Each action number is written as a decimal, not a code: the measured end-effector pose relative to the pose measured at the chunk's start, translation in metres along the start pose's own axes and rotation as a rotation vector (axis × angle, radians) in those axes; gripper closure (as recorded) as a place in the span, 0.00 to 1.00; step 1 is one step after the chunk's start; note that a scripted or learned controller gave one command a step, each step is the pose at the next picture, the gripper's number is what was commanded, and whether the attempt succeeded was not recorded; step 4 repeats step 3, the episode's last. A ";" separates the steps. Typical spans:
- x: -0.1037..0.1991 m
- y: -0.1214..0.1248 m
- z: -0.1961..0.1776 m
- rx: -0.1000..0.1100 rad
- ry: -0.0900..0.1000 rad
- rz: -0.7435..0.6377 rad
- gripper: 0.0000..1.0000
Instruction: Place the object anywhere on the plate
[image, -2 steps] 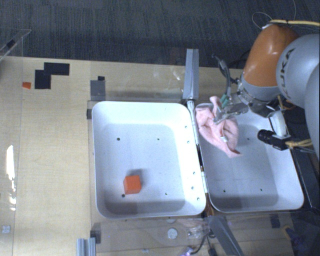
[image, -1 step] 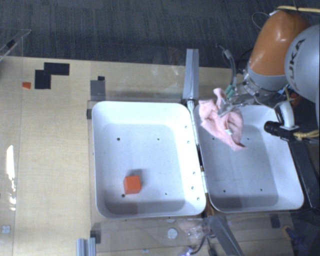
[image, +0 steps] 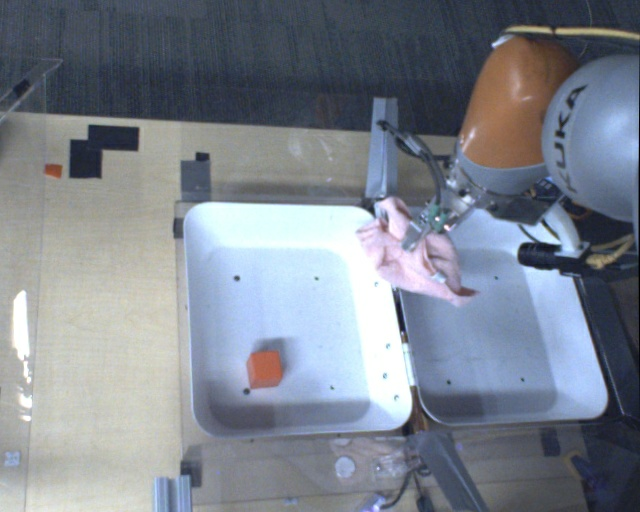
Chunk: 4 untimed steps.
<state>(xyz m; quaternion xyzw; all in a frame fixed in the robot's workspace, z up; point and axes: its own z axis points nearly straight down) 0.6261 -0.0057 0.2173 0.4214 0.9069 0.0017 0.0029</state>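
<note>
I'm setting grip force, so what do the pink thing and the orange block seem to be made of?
The pink thing looks like soft cloth with a matte finish: it drapes in folds and wrinkles under the pincer, across the seam between the two bins. The orange block looks rigid, with flat faces, straight edges and a matte surface; whether it is foam, wood or plastic I can't tell.

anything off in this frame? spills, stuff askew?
Yes: a crumpled pink cloth is draped across the divide between the left bin and right bin, bunched around the gripper. The orange block sits undisturbed.
</note>
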 end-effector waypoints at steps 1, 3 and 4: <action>0.055 0.026 0.000 -0.002 0.000 -0.404 1.00; 0.101 0.046 -0.007 -0.005 -0.002 -0.803 0.00; 0.101 0.046 -0.007 -0.005 -0.002 -0.803 0.00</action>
